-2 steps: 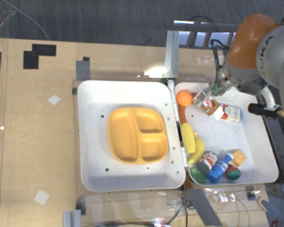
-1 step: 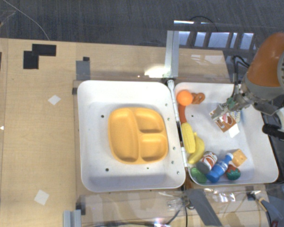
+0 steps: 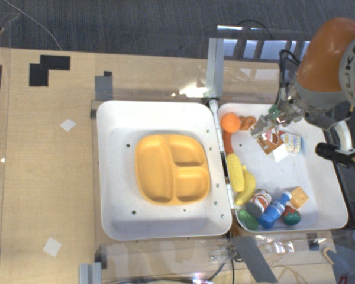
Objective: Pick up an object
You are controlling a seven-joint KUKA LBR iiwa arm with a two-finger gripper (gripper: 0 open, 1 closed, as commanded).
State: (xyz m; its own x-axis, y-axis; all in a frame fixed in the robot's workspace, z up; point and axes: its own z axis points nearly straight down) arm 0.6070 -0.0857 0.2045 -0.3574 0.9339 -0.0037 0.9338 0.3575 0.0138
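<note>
We noted two white bins side by side on the bench. The left bin (image 3: 115,218) held a yellow divided tray (image 3: 171,168) lying flat near its middle, with three compartments showing.

The right bin (image 3: 325,185) held the loose items. At its upper left corner lay an orange ball (image 3: 229,122), with a small brownish-orange piece (image 3: 247,122) just beside it on the right. A red strip (image 3: 228,142) ran down along the left wall below the ball. A yellow banana-like toy (image 3: 237,176) lay lower along the same wall. Near the front edge we saw a cluster: a red and white can (image 3: 260,200), a blue bottle (image 3: 276,210) lying tilted, a green item (image 3: 247,219) at the front left corner, another green item (image 3: 291,218) just right of the bottle, and an orange-tan block (image 3: 299,197) touching the bottle's upper end.

The arm came in from the right, orange band above the wrist. The gripper (image 3: 266,125) hung over the upper part of the right bin. Directly below it sat a small red and white carton (image 3: 273,143), with a pale blue-white packet (image 3: 291,142) just beside it on the right. We could not tell whether the gripper was touching the carton or apart from it, nor whether its end was apart or together; the view was too small and cluttered there.
</note>
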